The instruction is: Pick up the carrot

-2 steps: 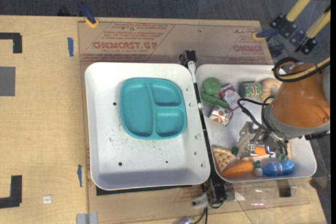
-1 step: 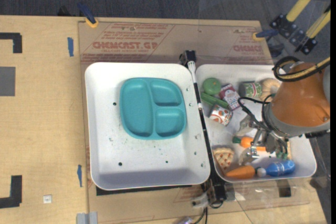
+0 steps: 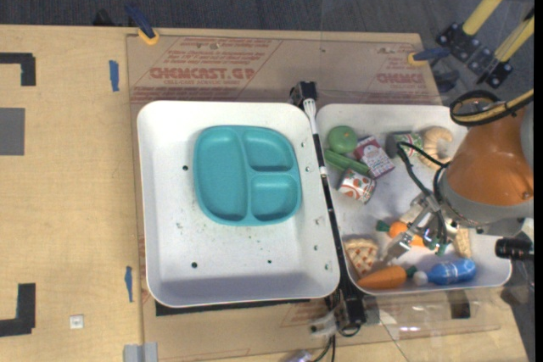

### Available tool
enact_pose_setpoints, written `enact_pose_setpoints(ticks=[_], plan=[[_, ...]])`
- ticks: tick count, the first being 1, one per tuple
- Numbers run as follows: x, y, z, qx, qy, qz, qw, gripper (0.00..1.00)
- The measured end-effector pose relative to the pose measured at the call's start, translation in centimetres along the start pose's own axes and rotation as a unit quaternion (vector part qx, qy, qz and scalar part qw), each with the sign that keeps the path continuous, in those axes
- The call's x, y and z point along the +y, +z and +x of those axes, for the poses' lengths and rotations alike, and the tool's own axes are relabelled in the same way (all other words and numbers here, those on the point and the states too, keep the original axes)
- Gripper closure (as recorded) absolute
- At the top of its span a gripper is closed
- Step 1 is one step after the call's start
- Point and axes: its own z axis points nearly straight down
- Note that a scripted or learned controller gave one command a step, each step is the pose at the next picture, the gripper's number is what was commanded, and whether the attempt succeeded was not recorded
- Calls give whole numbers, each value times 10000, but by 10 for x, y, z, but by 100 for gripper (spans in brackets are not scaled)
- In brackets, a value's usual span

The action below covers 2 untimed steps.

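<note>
Scanning from the left, I saw the plywood bench (image 3: pixel 59 182) with black tape marks near its edge, then a sheet of printed cardboard (image 3: pixel 204 68) lying under the two bins. The left bin (image 3: pixel 170 258) held a teal divided plate (image 3: pixel 248 175), sitting flat near the middle, with three compartments facing up. A black bar (image 3: pixel 316 148) ran between the two bins, where their rims met.

The right bin (image 3: pixel 373 216) was crowded. Near its far left corner I made out a green round thing (image 3: pixel 343 137), and beside it a small purple and white carton (image 3: pixel 373 157) tilted on its side. Just below those lay a white wrapped item with red print (image 3: pixel 357 186). Toward the near edge a waffle-like piece (image 3: pixel 360 251) rested by the bin wall, and the carrot (image 3: pixel 383 276) lay flat just beside it, along the near rim, its thick end pointing right. A blue bottle (image 3: pixel 450 271) lay further right along the same rim.

The gripper (image 3: pixel 413 239) hung over the right bin, above and a little right of the carrot, close to a small orange item (image 3: pixel 397 227). I could not tell whether its fingers were parted or closed, and the carrot was not between them. The arm's orange band (image 3: pixel 490 169) sat at the right, with dark cables looping over the bin.
</note>
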Motion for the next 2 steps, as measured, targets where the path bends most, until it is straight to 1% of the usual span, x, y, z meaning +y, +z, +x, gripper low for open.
enact_pose_setpoints(ticks=[1,2], plan=[[3,-12,-4,-65,-9,-31,10000,100],[62,-140,25,32,547,-7,9985,100]])
